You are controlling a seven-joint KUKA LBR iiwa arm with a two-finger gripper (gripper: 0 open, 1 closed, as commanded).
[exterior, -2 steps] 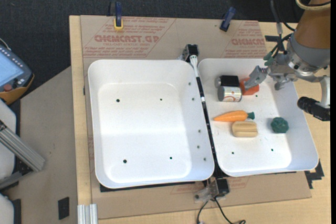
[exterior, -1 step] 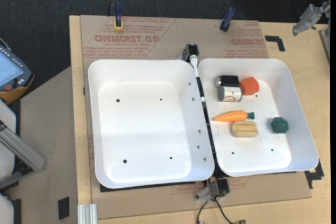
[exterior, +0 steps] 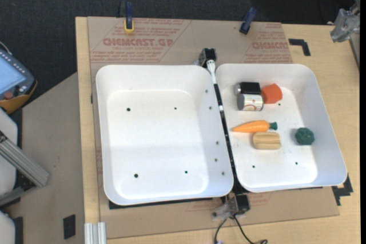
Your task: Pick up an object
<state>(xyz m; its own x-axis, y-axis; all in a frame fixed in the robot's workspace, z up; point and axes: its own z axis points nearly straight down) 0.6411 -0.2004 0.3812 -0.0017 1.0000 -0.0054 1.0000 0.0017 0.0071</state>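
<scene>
Brown cardboard (exterior: 189,37) underlies two white bins; the right bin (exterior: 309,177) holds a carrot (exterior: 250,127), a wooden block (exterior: 266,140), a can (exterior: 250,101), an orange piece (exterior: 272,93) and perhaps a green ball (exterior: 304,135).

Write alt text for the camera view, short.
Two shallow white bins sit side by side on a bench; the right bin holds a toy carrot, a tan block, a green lump, an orange piece and a small can, clustered near its middle.
</scene>
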